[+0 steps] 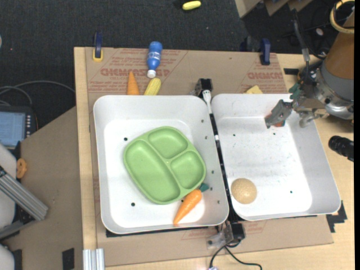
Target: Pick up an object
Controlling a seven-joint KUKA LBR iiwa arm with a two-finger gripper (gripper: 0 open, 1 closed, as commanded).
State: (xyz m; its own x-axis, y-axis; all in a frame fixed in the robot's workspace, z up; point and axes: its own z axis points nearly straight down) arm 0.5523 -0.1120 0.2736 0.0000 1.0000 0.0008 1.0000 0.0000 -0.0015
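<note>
My gripper (291, 117) hangs over the far right part of the right bin (315, 173), reaching in from the right. Its two fingers stand apart, open, with nothing between them. A tan round ball (244, 190) lies at the near left of that bin, well away from the gripper. In the left bin (107, 151) sits a green divided plate (164, 165). An orange carrot (187, 205) lies at the plate's near right edge, and a small teal piece (203, 188) peeks out from under the plate.
Behind the bins on the cardboard lie a blue and white bottle (153, 59), a yellow corn cob (152, 86), a small orange carrot (132, 84) and a yellow wedge (254, 90). A black bar (212, 134) runs between the bins.
</note>
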